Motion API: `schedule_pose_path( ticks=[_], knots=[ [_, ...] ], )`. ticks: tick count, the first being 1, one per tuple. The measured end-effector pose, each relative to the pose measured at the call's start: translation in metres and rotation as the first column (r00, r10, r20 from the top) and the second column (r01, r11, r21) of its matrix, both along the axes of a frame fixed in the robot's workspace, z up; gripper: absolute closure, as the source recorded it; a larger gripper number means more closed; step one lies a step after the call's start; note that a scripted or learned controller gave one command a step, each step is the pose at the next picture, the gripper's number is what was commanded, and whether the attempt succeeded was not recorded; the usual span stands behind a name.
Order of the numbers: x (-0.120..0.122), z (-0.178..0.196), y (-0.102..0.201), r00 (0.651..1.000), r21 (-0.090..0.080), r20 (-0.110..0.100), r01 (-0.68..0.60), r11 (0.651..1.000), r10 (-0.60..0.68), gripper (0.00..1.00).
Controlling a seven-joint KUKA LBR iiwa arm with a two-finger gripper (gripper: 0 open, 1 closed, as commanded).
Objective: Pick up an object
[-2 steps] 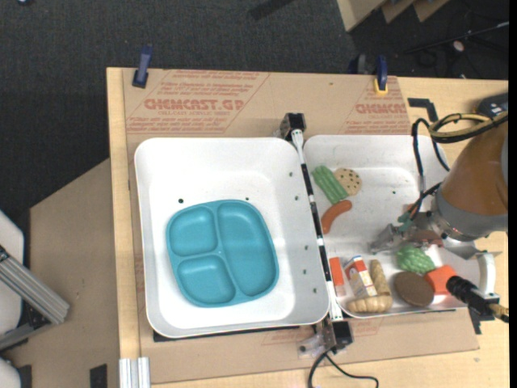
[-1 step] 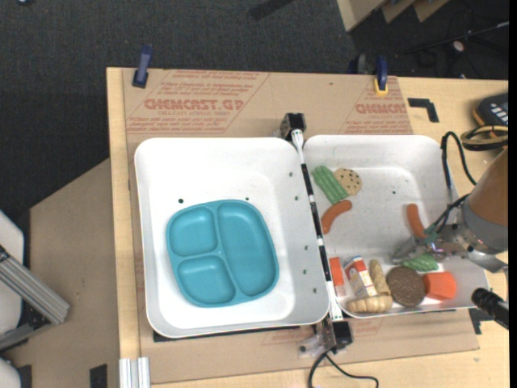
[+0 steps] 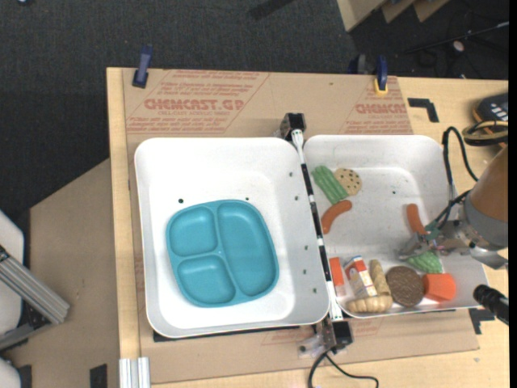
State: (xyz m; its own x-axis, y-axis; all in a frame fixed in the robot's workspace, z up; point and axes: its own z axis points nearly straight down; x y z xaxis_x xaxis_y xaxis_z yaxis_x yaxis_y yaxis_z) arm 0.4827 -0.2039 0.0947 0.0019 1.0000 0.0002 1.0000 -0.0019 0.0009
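Now the end effector (image 3: pixel 426 241) sits low in the right bin (image 3: pixel 380 148), just above a green toy (image 3: pixel 426 260) — grip state I cannot tell. Descend squarely, avoid the neighbouring orange block (image 3: pixel 441 286), then close firmly.

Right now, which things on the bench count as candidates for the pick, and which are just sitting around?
For the pick, all in the right bin:
green strip
cookie
sausage
brown disc
orange block
peanut-shaped piece
gripper, low over the bin's right side

Lying about:
teal divided plate in the left bin
blue clamp
yellow clamp
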Motion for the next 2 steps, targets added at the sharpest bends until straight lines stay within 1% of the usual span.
schedule_pose_path(
  ticks=[1, 2],
  knots=[
    [0.053, 0.079, 0.091, 1.000, 0.001, 0.010, -0.014, 1.000, 0.014, 1.00],
    [0.118, 0.091, 0.151, 1.000, 0.000, 0.006, -0.010, 1.000, 0.010, 1.00]
  ],
)
